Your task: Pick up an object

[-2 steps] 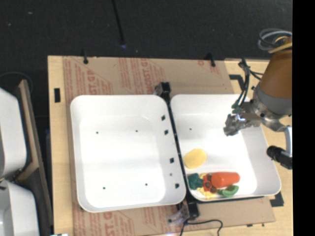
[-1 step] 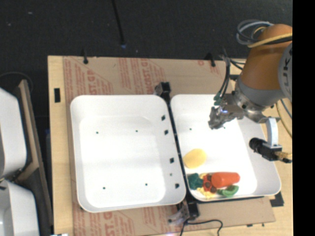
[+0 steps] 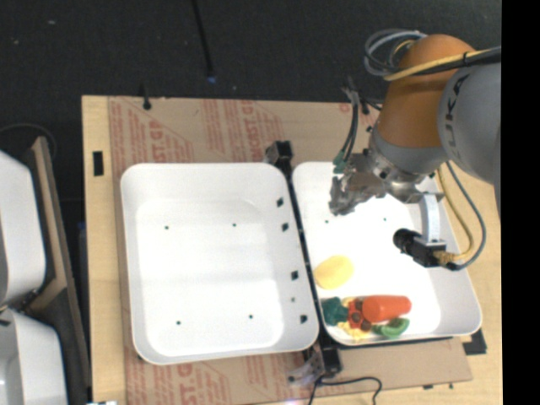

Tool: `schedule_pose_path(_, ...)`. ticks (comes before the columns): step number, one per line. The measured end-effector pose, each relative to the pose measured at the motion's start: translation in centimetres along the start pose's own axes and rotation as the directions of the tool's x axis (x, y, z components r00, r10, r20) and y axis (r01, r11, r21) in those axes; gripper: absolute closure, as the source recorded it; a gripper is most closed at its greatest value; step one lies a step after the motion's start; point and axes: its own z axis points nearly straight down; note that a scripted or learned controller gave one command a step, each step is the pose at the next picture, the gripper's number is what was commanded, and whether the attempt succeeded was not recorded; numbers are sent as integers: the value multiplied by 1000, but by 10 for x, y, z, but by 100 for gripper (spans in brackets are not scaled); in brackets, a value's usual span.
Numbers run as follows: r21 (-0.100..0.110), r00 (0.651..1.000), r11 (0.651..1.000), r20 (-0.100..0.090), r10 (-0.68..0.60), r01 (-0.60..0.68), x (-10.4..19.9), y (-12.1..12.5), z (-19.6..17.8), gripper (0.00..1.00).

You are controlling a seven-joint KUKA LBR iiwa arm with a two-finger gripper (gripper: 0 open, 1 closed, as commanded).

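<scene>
Bench (image 3: 110, 133), pale wood with a brown sheet bearing red printed writing along its top and left margins; the letters are too small and too slanted for us to read; we find no other label or brand.

Left bin (image 3: 135, 201), white, shallow, with small dark dots on its floor.

Right bin (image 3: 460, 298), white, touching the left bin along a dark seam with black clips; it carries all the loose items, gathered toward its near end.

Lemon (image 3: 334, 270), yellow, oval, lying near the bin's left wall; we read its long axis as running roughly left to right, tilted slightly up to the right.

Orange item (image 3: 386, 307), carrot-like, lying flat with its long axis left to right; which end is its tip we cannot tell; it lies just beyond and right of the lemon toward the near wall, touching the pile around it.

Green pieces (image 3: 336, 310), one dark at the orange item's left end, another at (image 3: 392, 329) beneath its right end; small yellow bits lie between them; shapes unclear.

Arm (image 3: 422, 83), grey with orange band, reaching in from the right over the bin's far end.

Gripper (image 3: 342, 199), poised above the bin's far left part, well apart from the items; we cannot tell whether it is open or closed, and we see nothing held in it.
</scene>
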Motion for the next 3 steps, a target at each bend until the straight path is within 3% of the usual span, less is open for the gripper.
schedule_pose_path(3,-1,1000,1000,-1,-1,1,130,70,-12,100)
